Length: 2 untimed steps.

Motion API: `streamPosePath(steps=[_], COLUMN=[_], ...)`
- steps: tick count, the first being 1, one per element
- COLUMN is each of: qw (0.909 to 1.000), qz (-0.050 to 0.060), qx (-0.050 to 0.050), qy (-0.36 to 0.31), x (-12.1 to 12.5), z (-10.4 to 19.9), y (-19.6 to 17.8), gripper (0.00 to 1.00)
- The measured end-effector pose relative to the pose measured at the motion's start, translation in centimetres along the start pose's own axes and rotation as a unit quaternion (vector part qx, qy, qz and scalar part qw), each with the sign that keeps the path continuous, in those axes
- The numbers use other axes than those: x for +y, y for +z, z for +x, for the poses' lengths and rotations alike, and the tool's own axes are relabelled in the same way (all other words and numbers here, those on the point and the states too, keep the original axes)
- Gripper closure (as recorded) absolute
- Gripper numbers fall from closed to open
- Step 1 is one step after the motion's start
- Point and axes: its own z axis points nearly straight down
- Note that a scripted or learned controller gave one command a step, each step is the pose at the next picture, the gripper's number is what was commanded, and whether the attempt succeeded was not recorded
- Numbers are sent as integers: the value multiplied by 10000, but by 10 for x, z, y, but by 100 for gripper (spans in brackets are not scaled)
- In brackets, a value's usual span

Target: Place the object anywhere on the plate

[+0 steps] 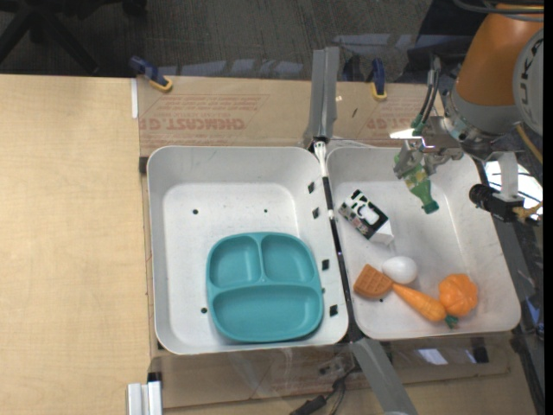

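Observation:
A teal divided plate (263,298) lies in the left bin (173,232), toward its front. My gripper (416,171) hangs over the back of the right bin (492,266), well to the right of the plate. Its fingers are shut on a small green object (428,198), which dangles from the fingertips, tilted down to the right, above the bin floor.
The right bin holds a black-and-white carton (365,215), a white egg (400,270), an orange wedge (372,282), a carrot (420,302) and a small orange pumpkin (459,294). A grey divider bar (322,102) runs between the bins at the back.

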Motion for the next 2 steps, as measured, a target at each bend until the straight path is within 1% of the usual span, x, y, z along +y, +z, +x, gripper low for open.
streamPosePath(steps=[1, 2], qw=[9981, 9848], qz=[10, 4], qx=[9, 10], qy=[-611, -1736], x=[-30, -75], z=[86, 131], y=[15, 14], gripper=[100, 100])
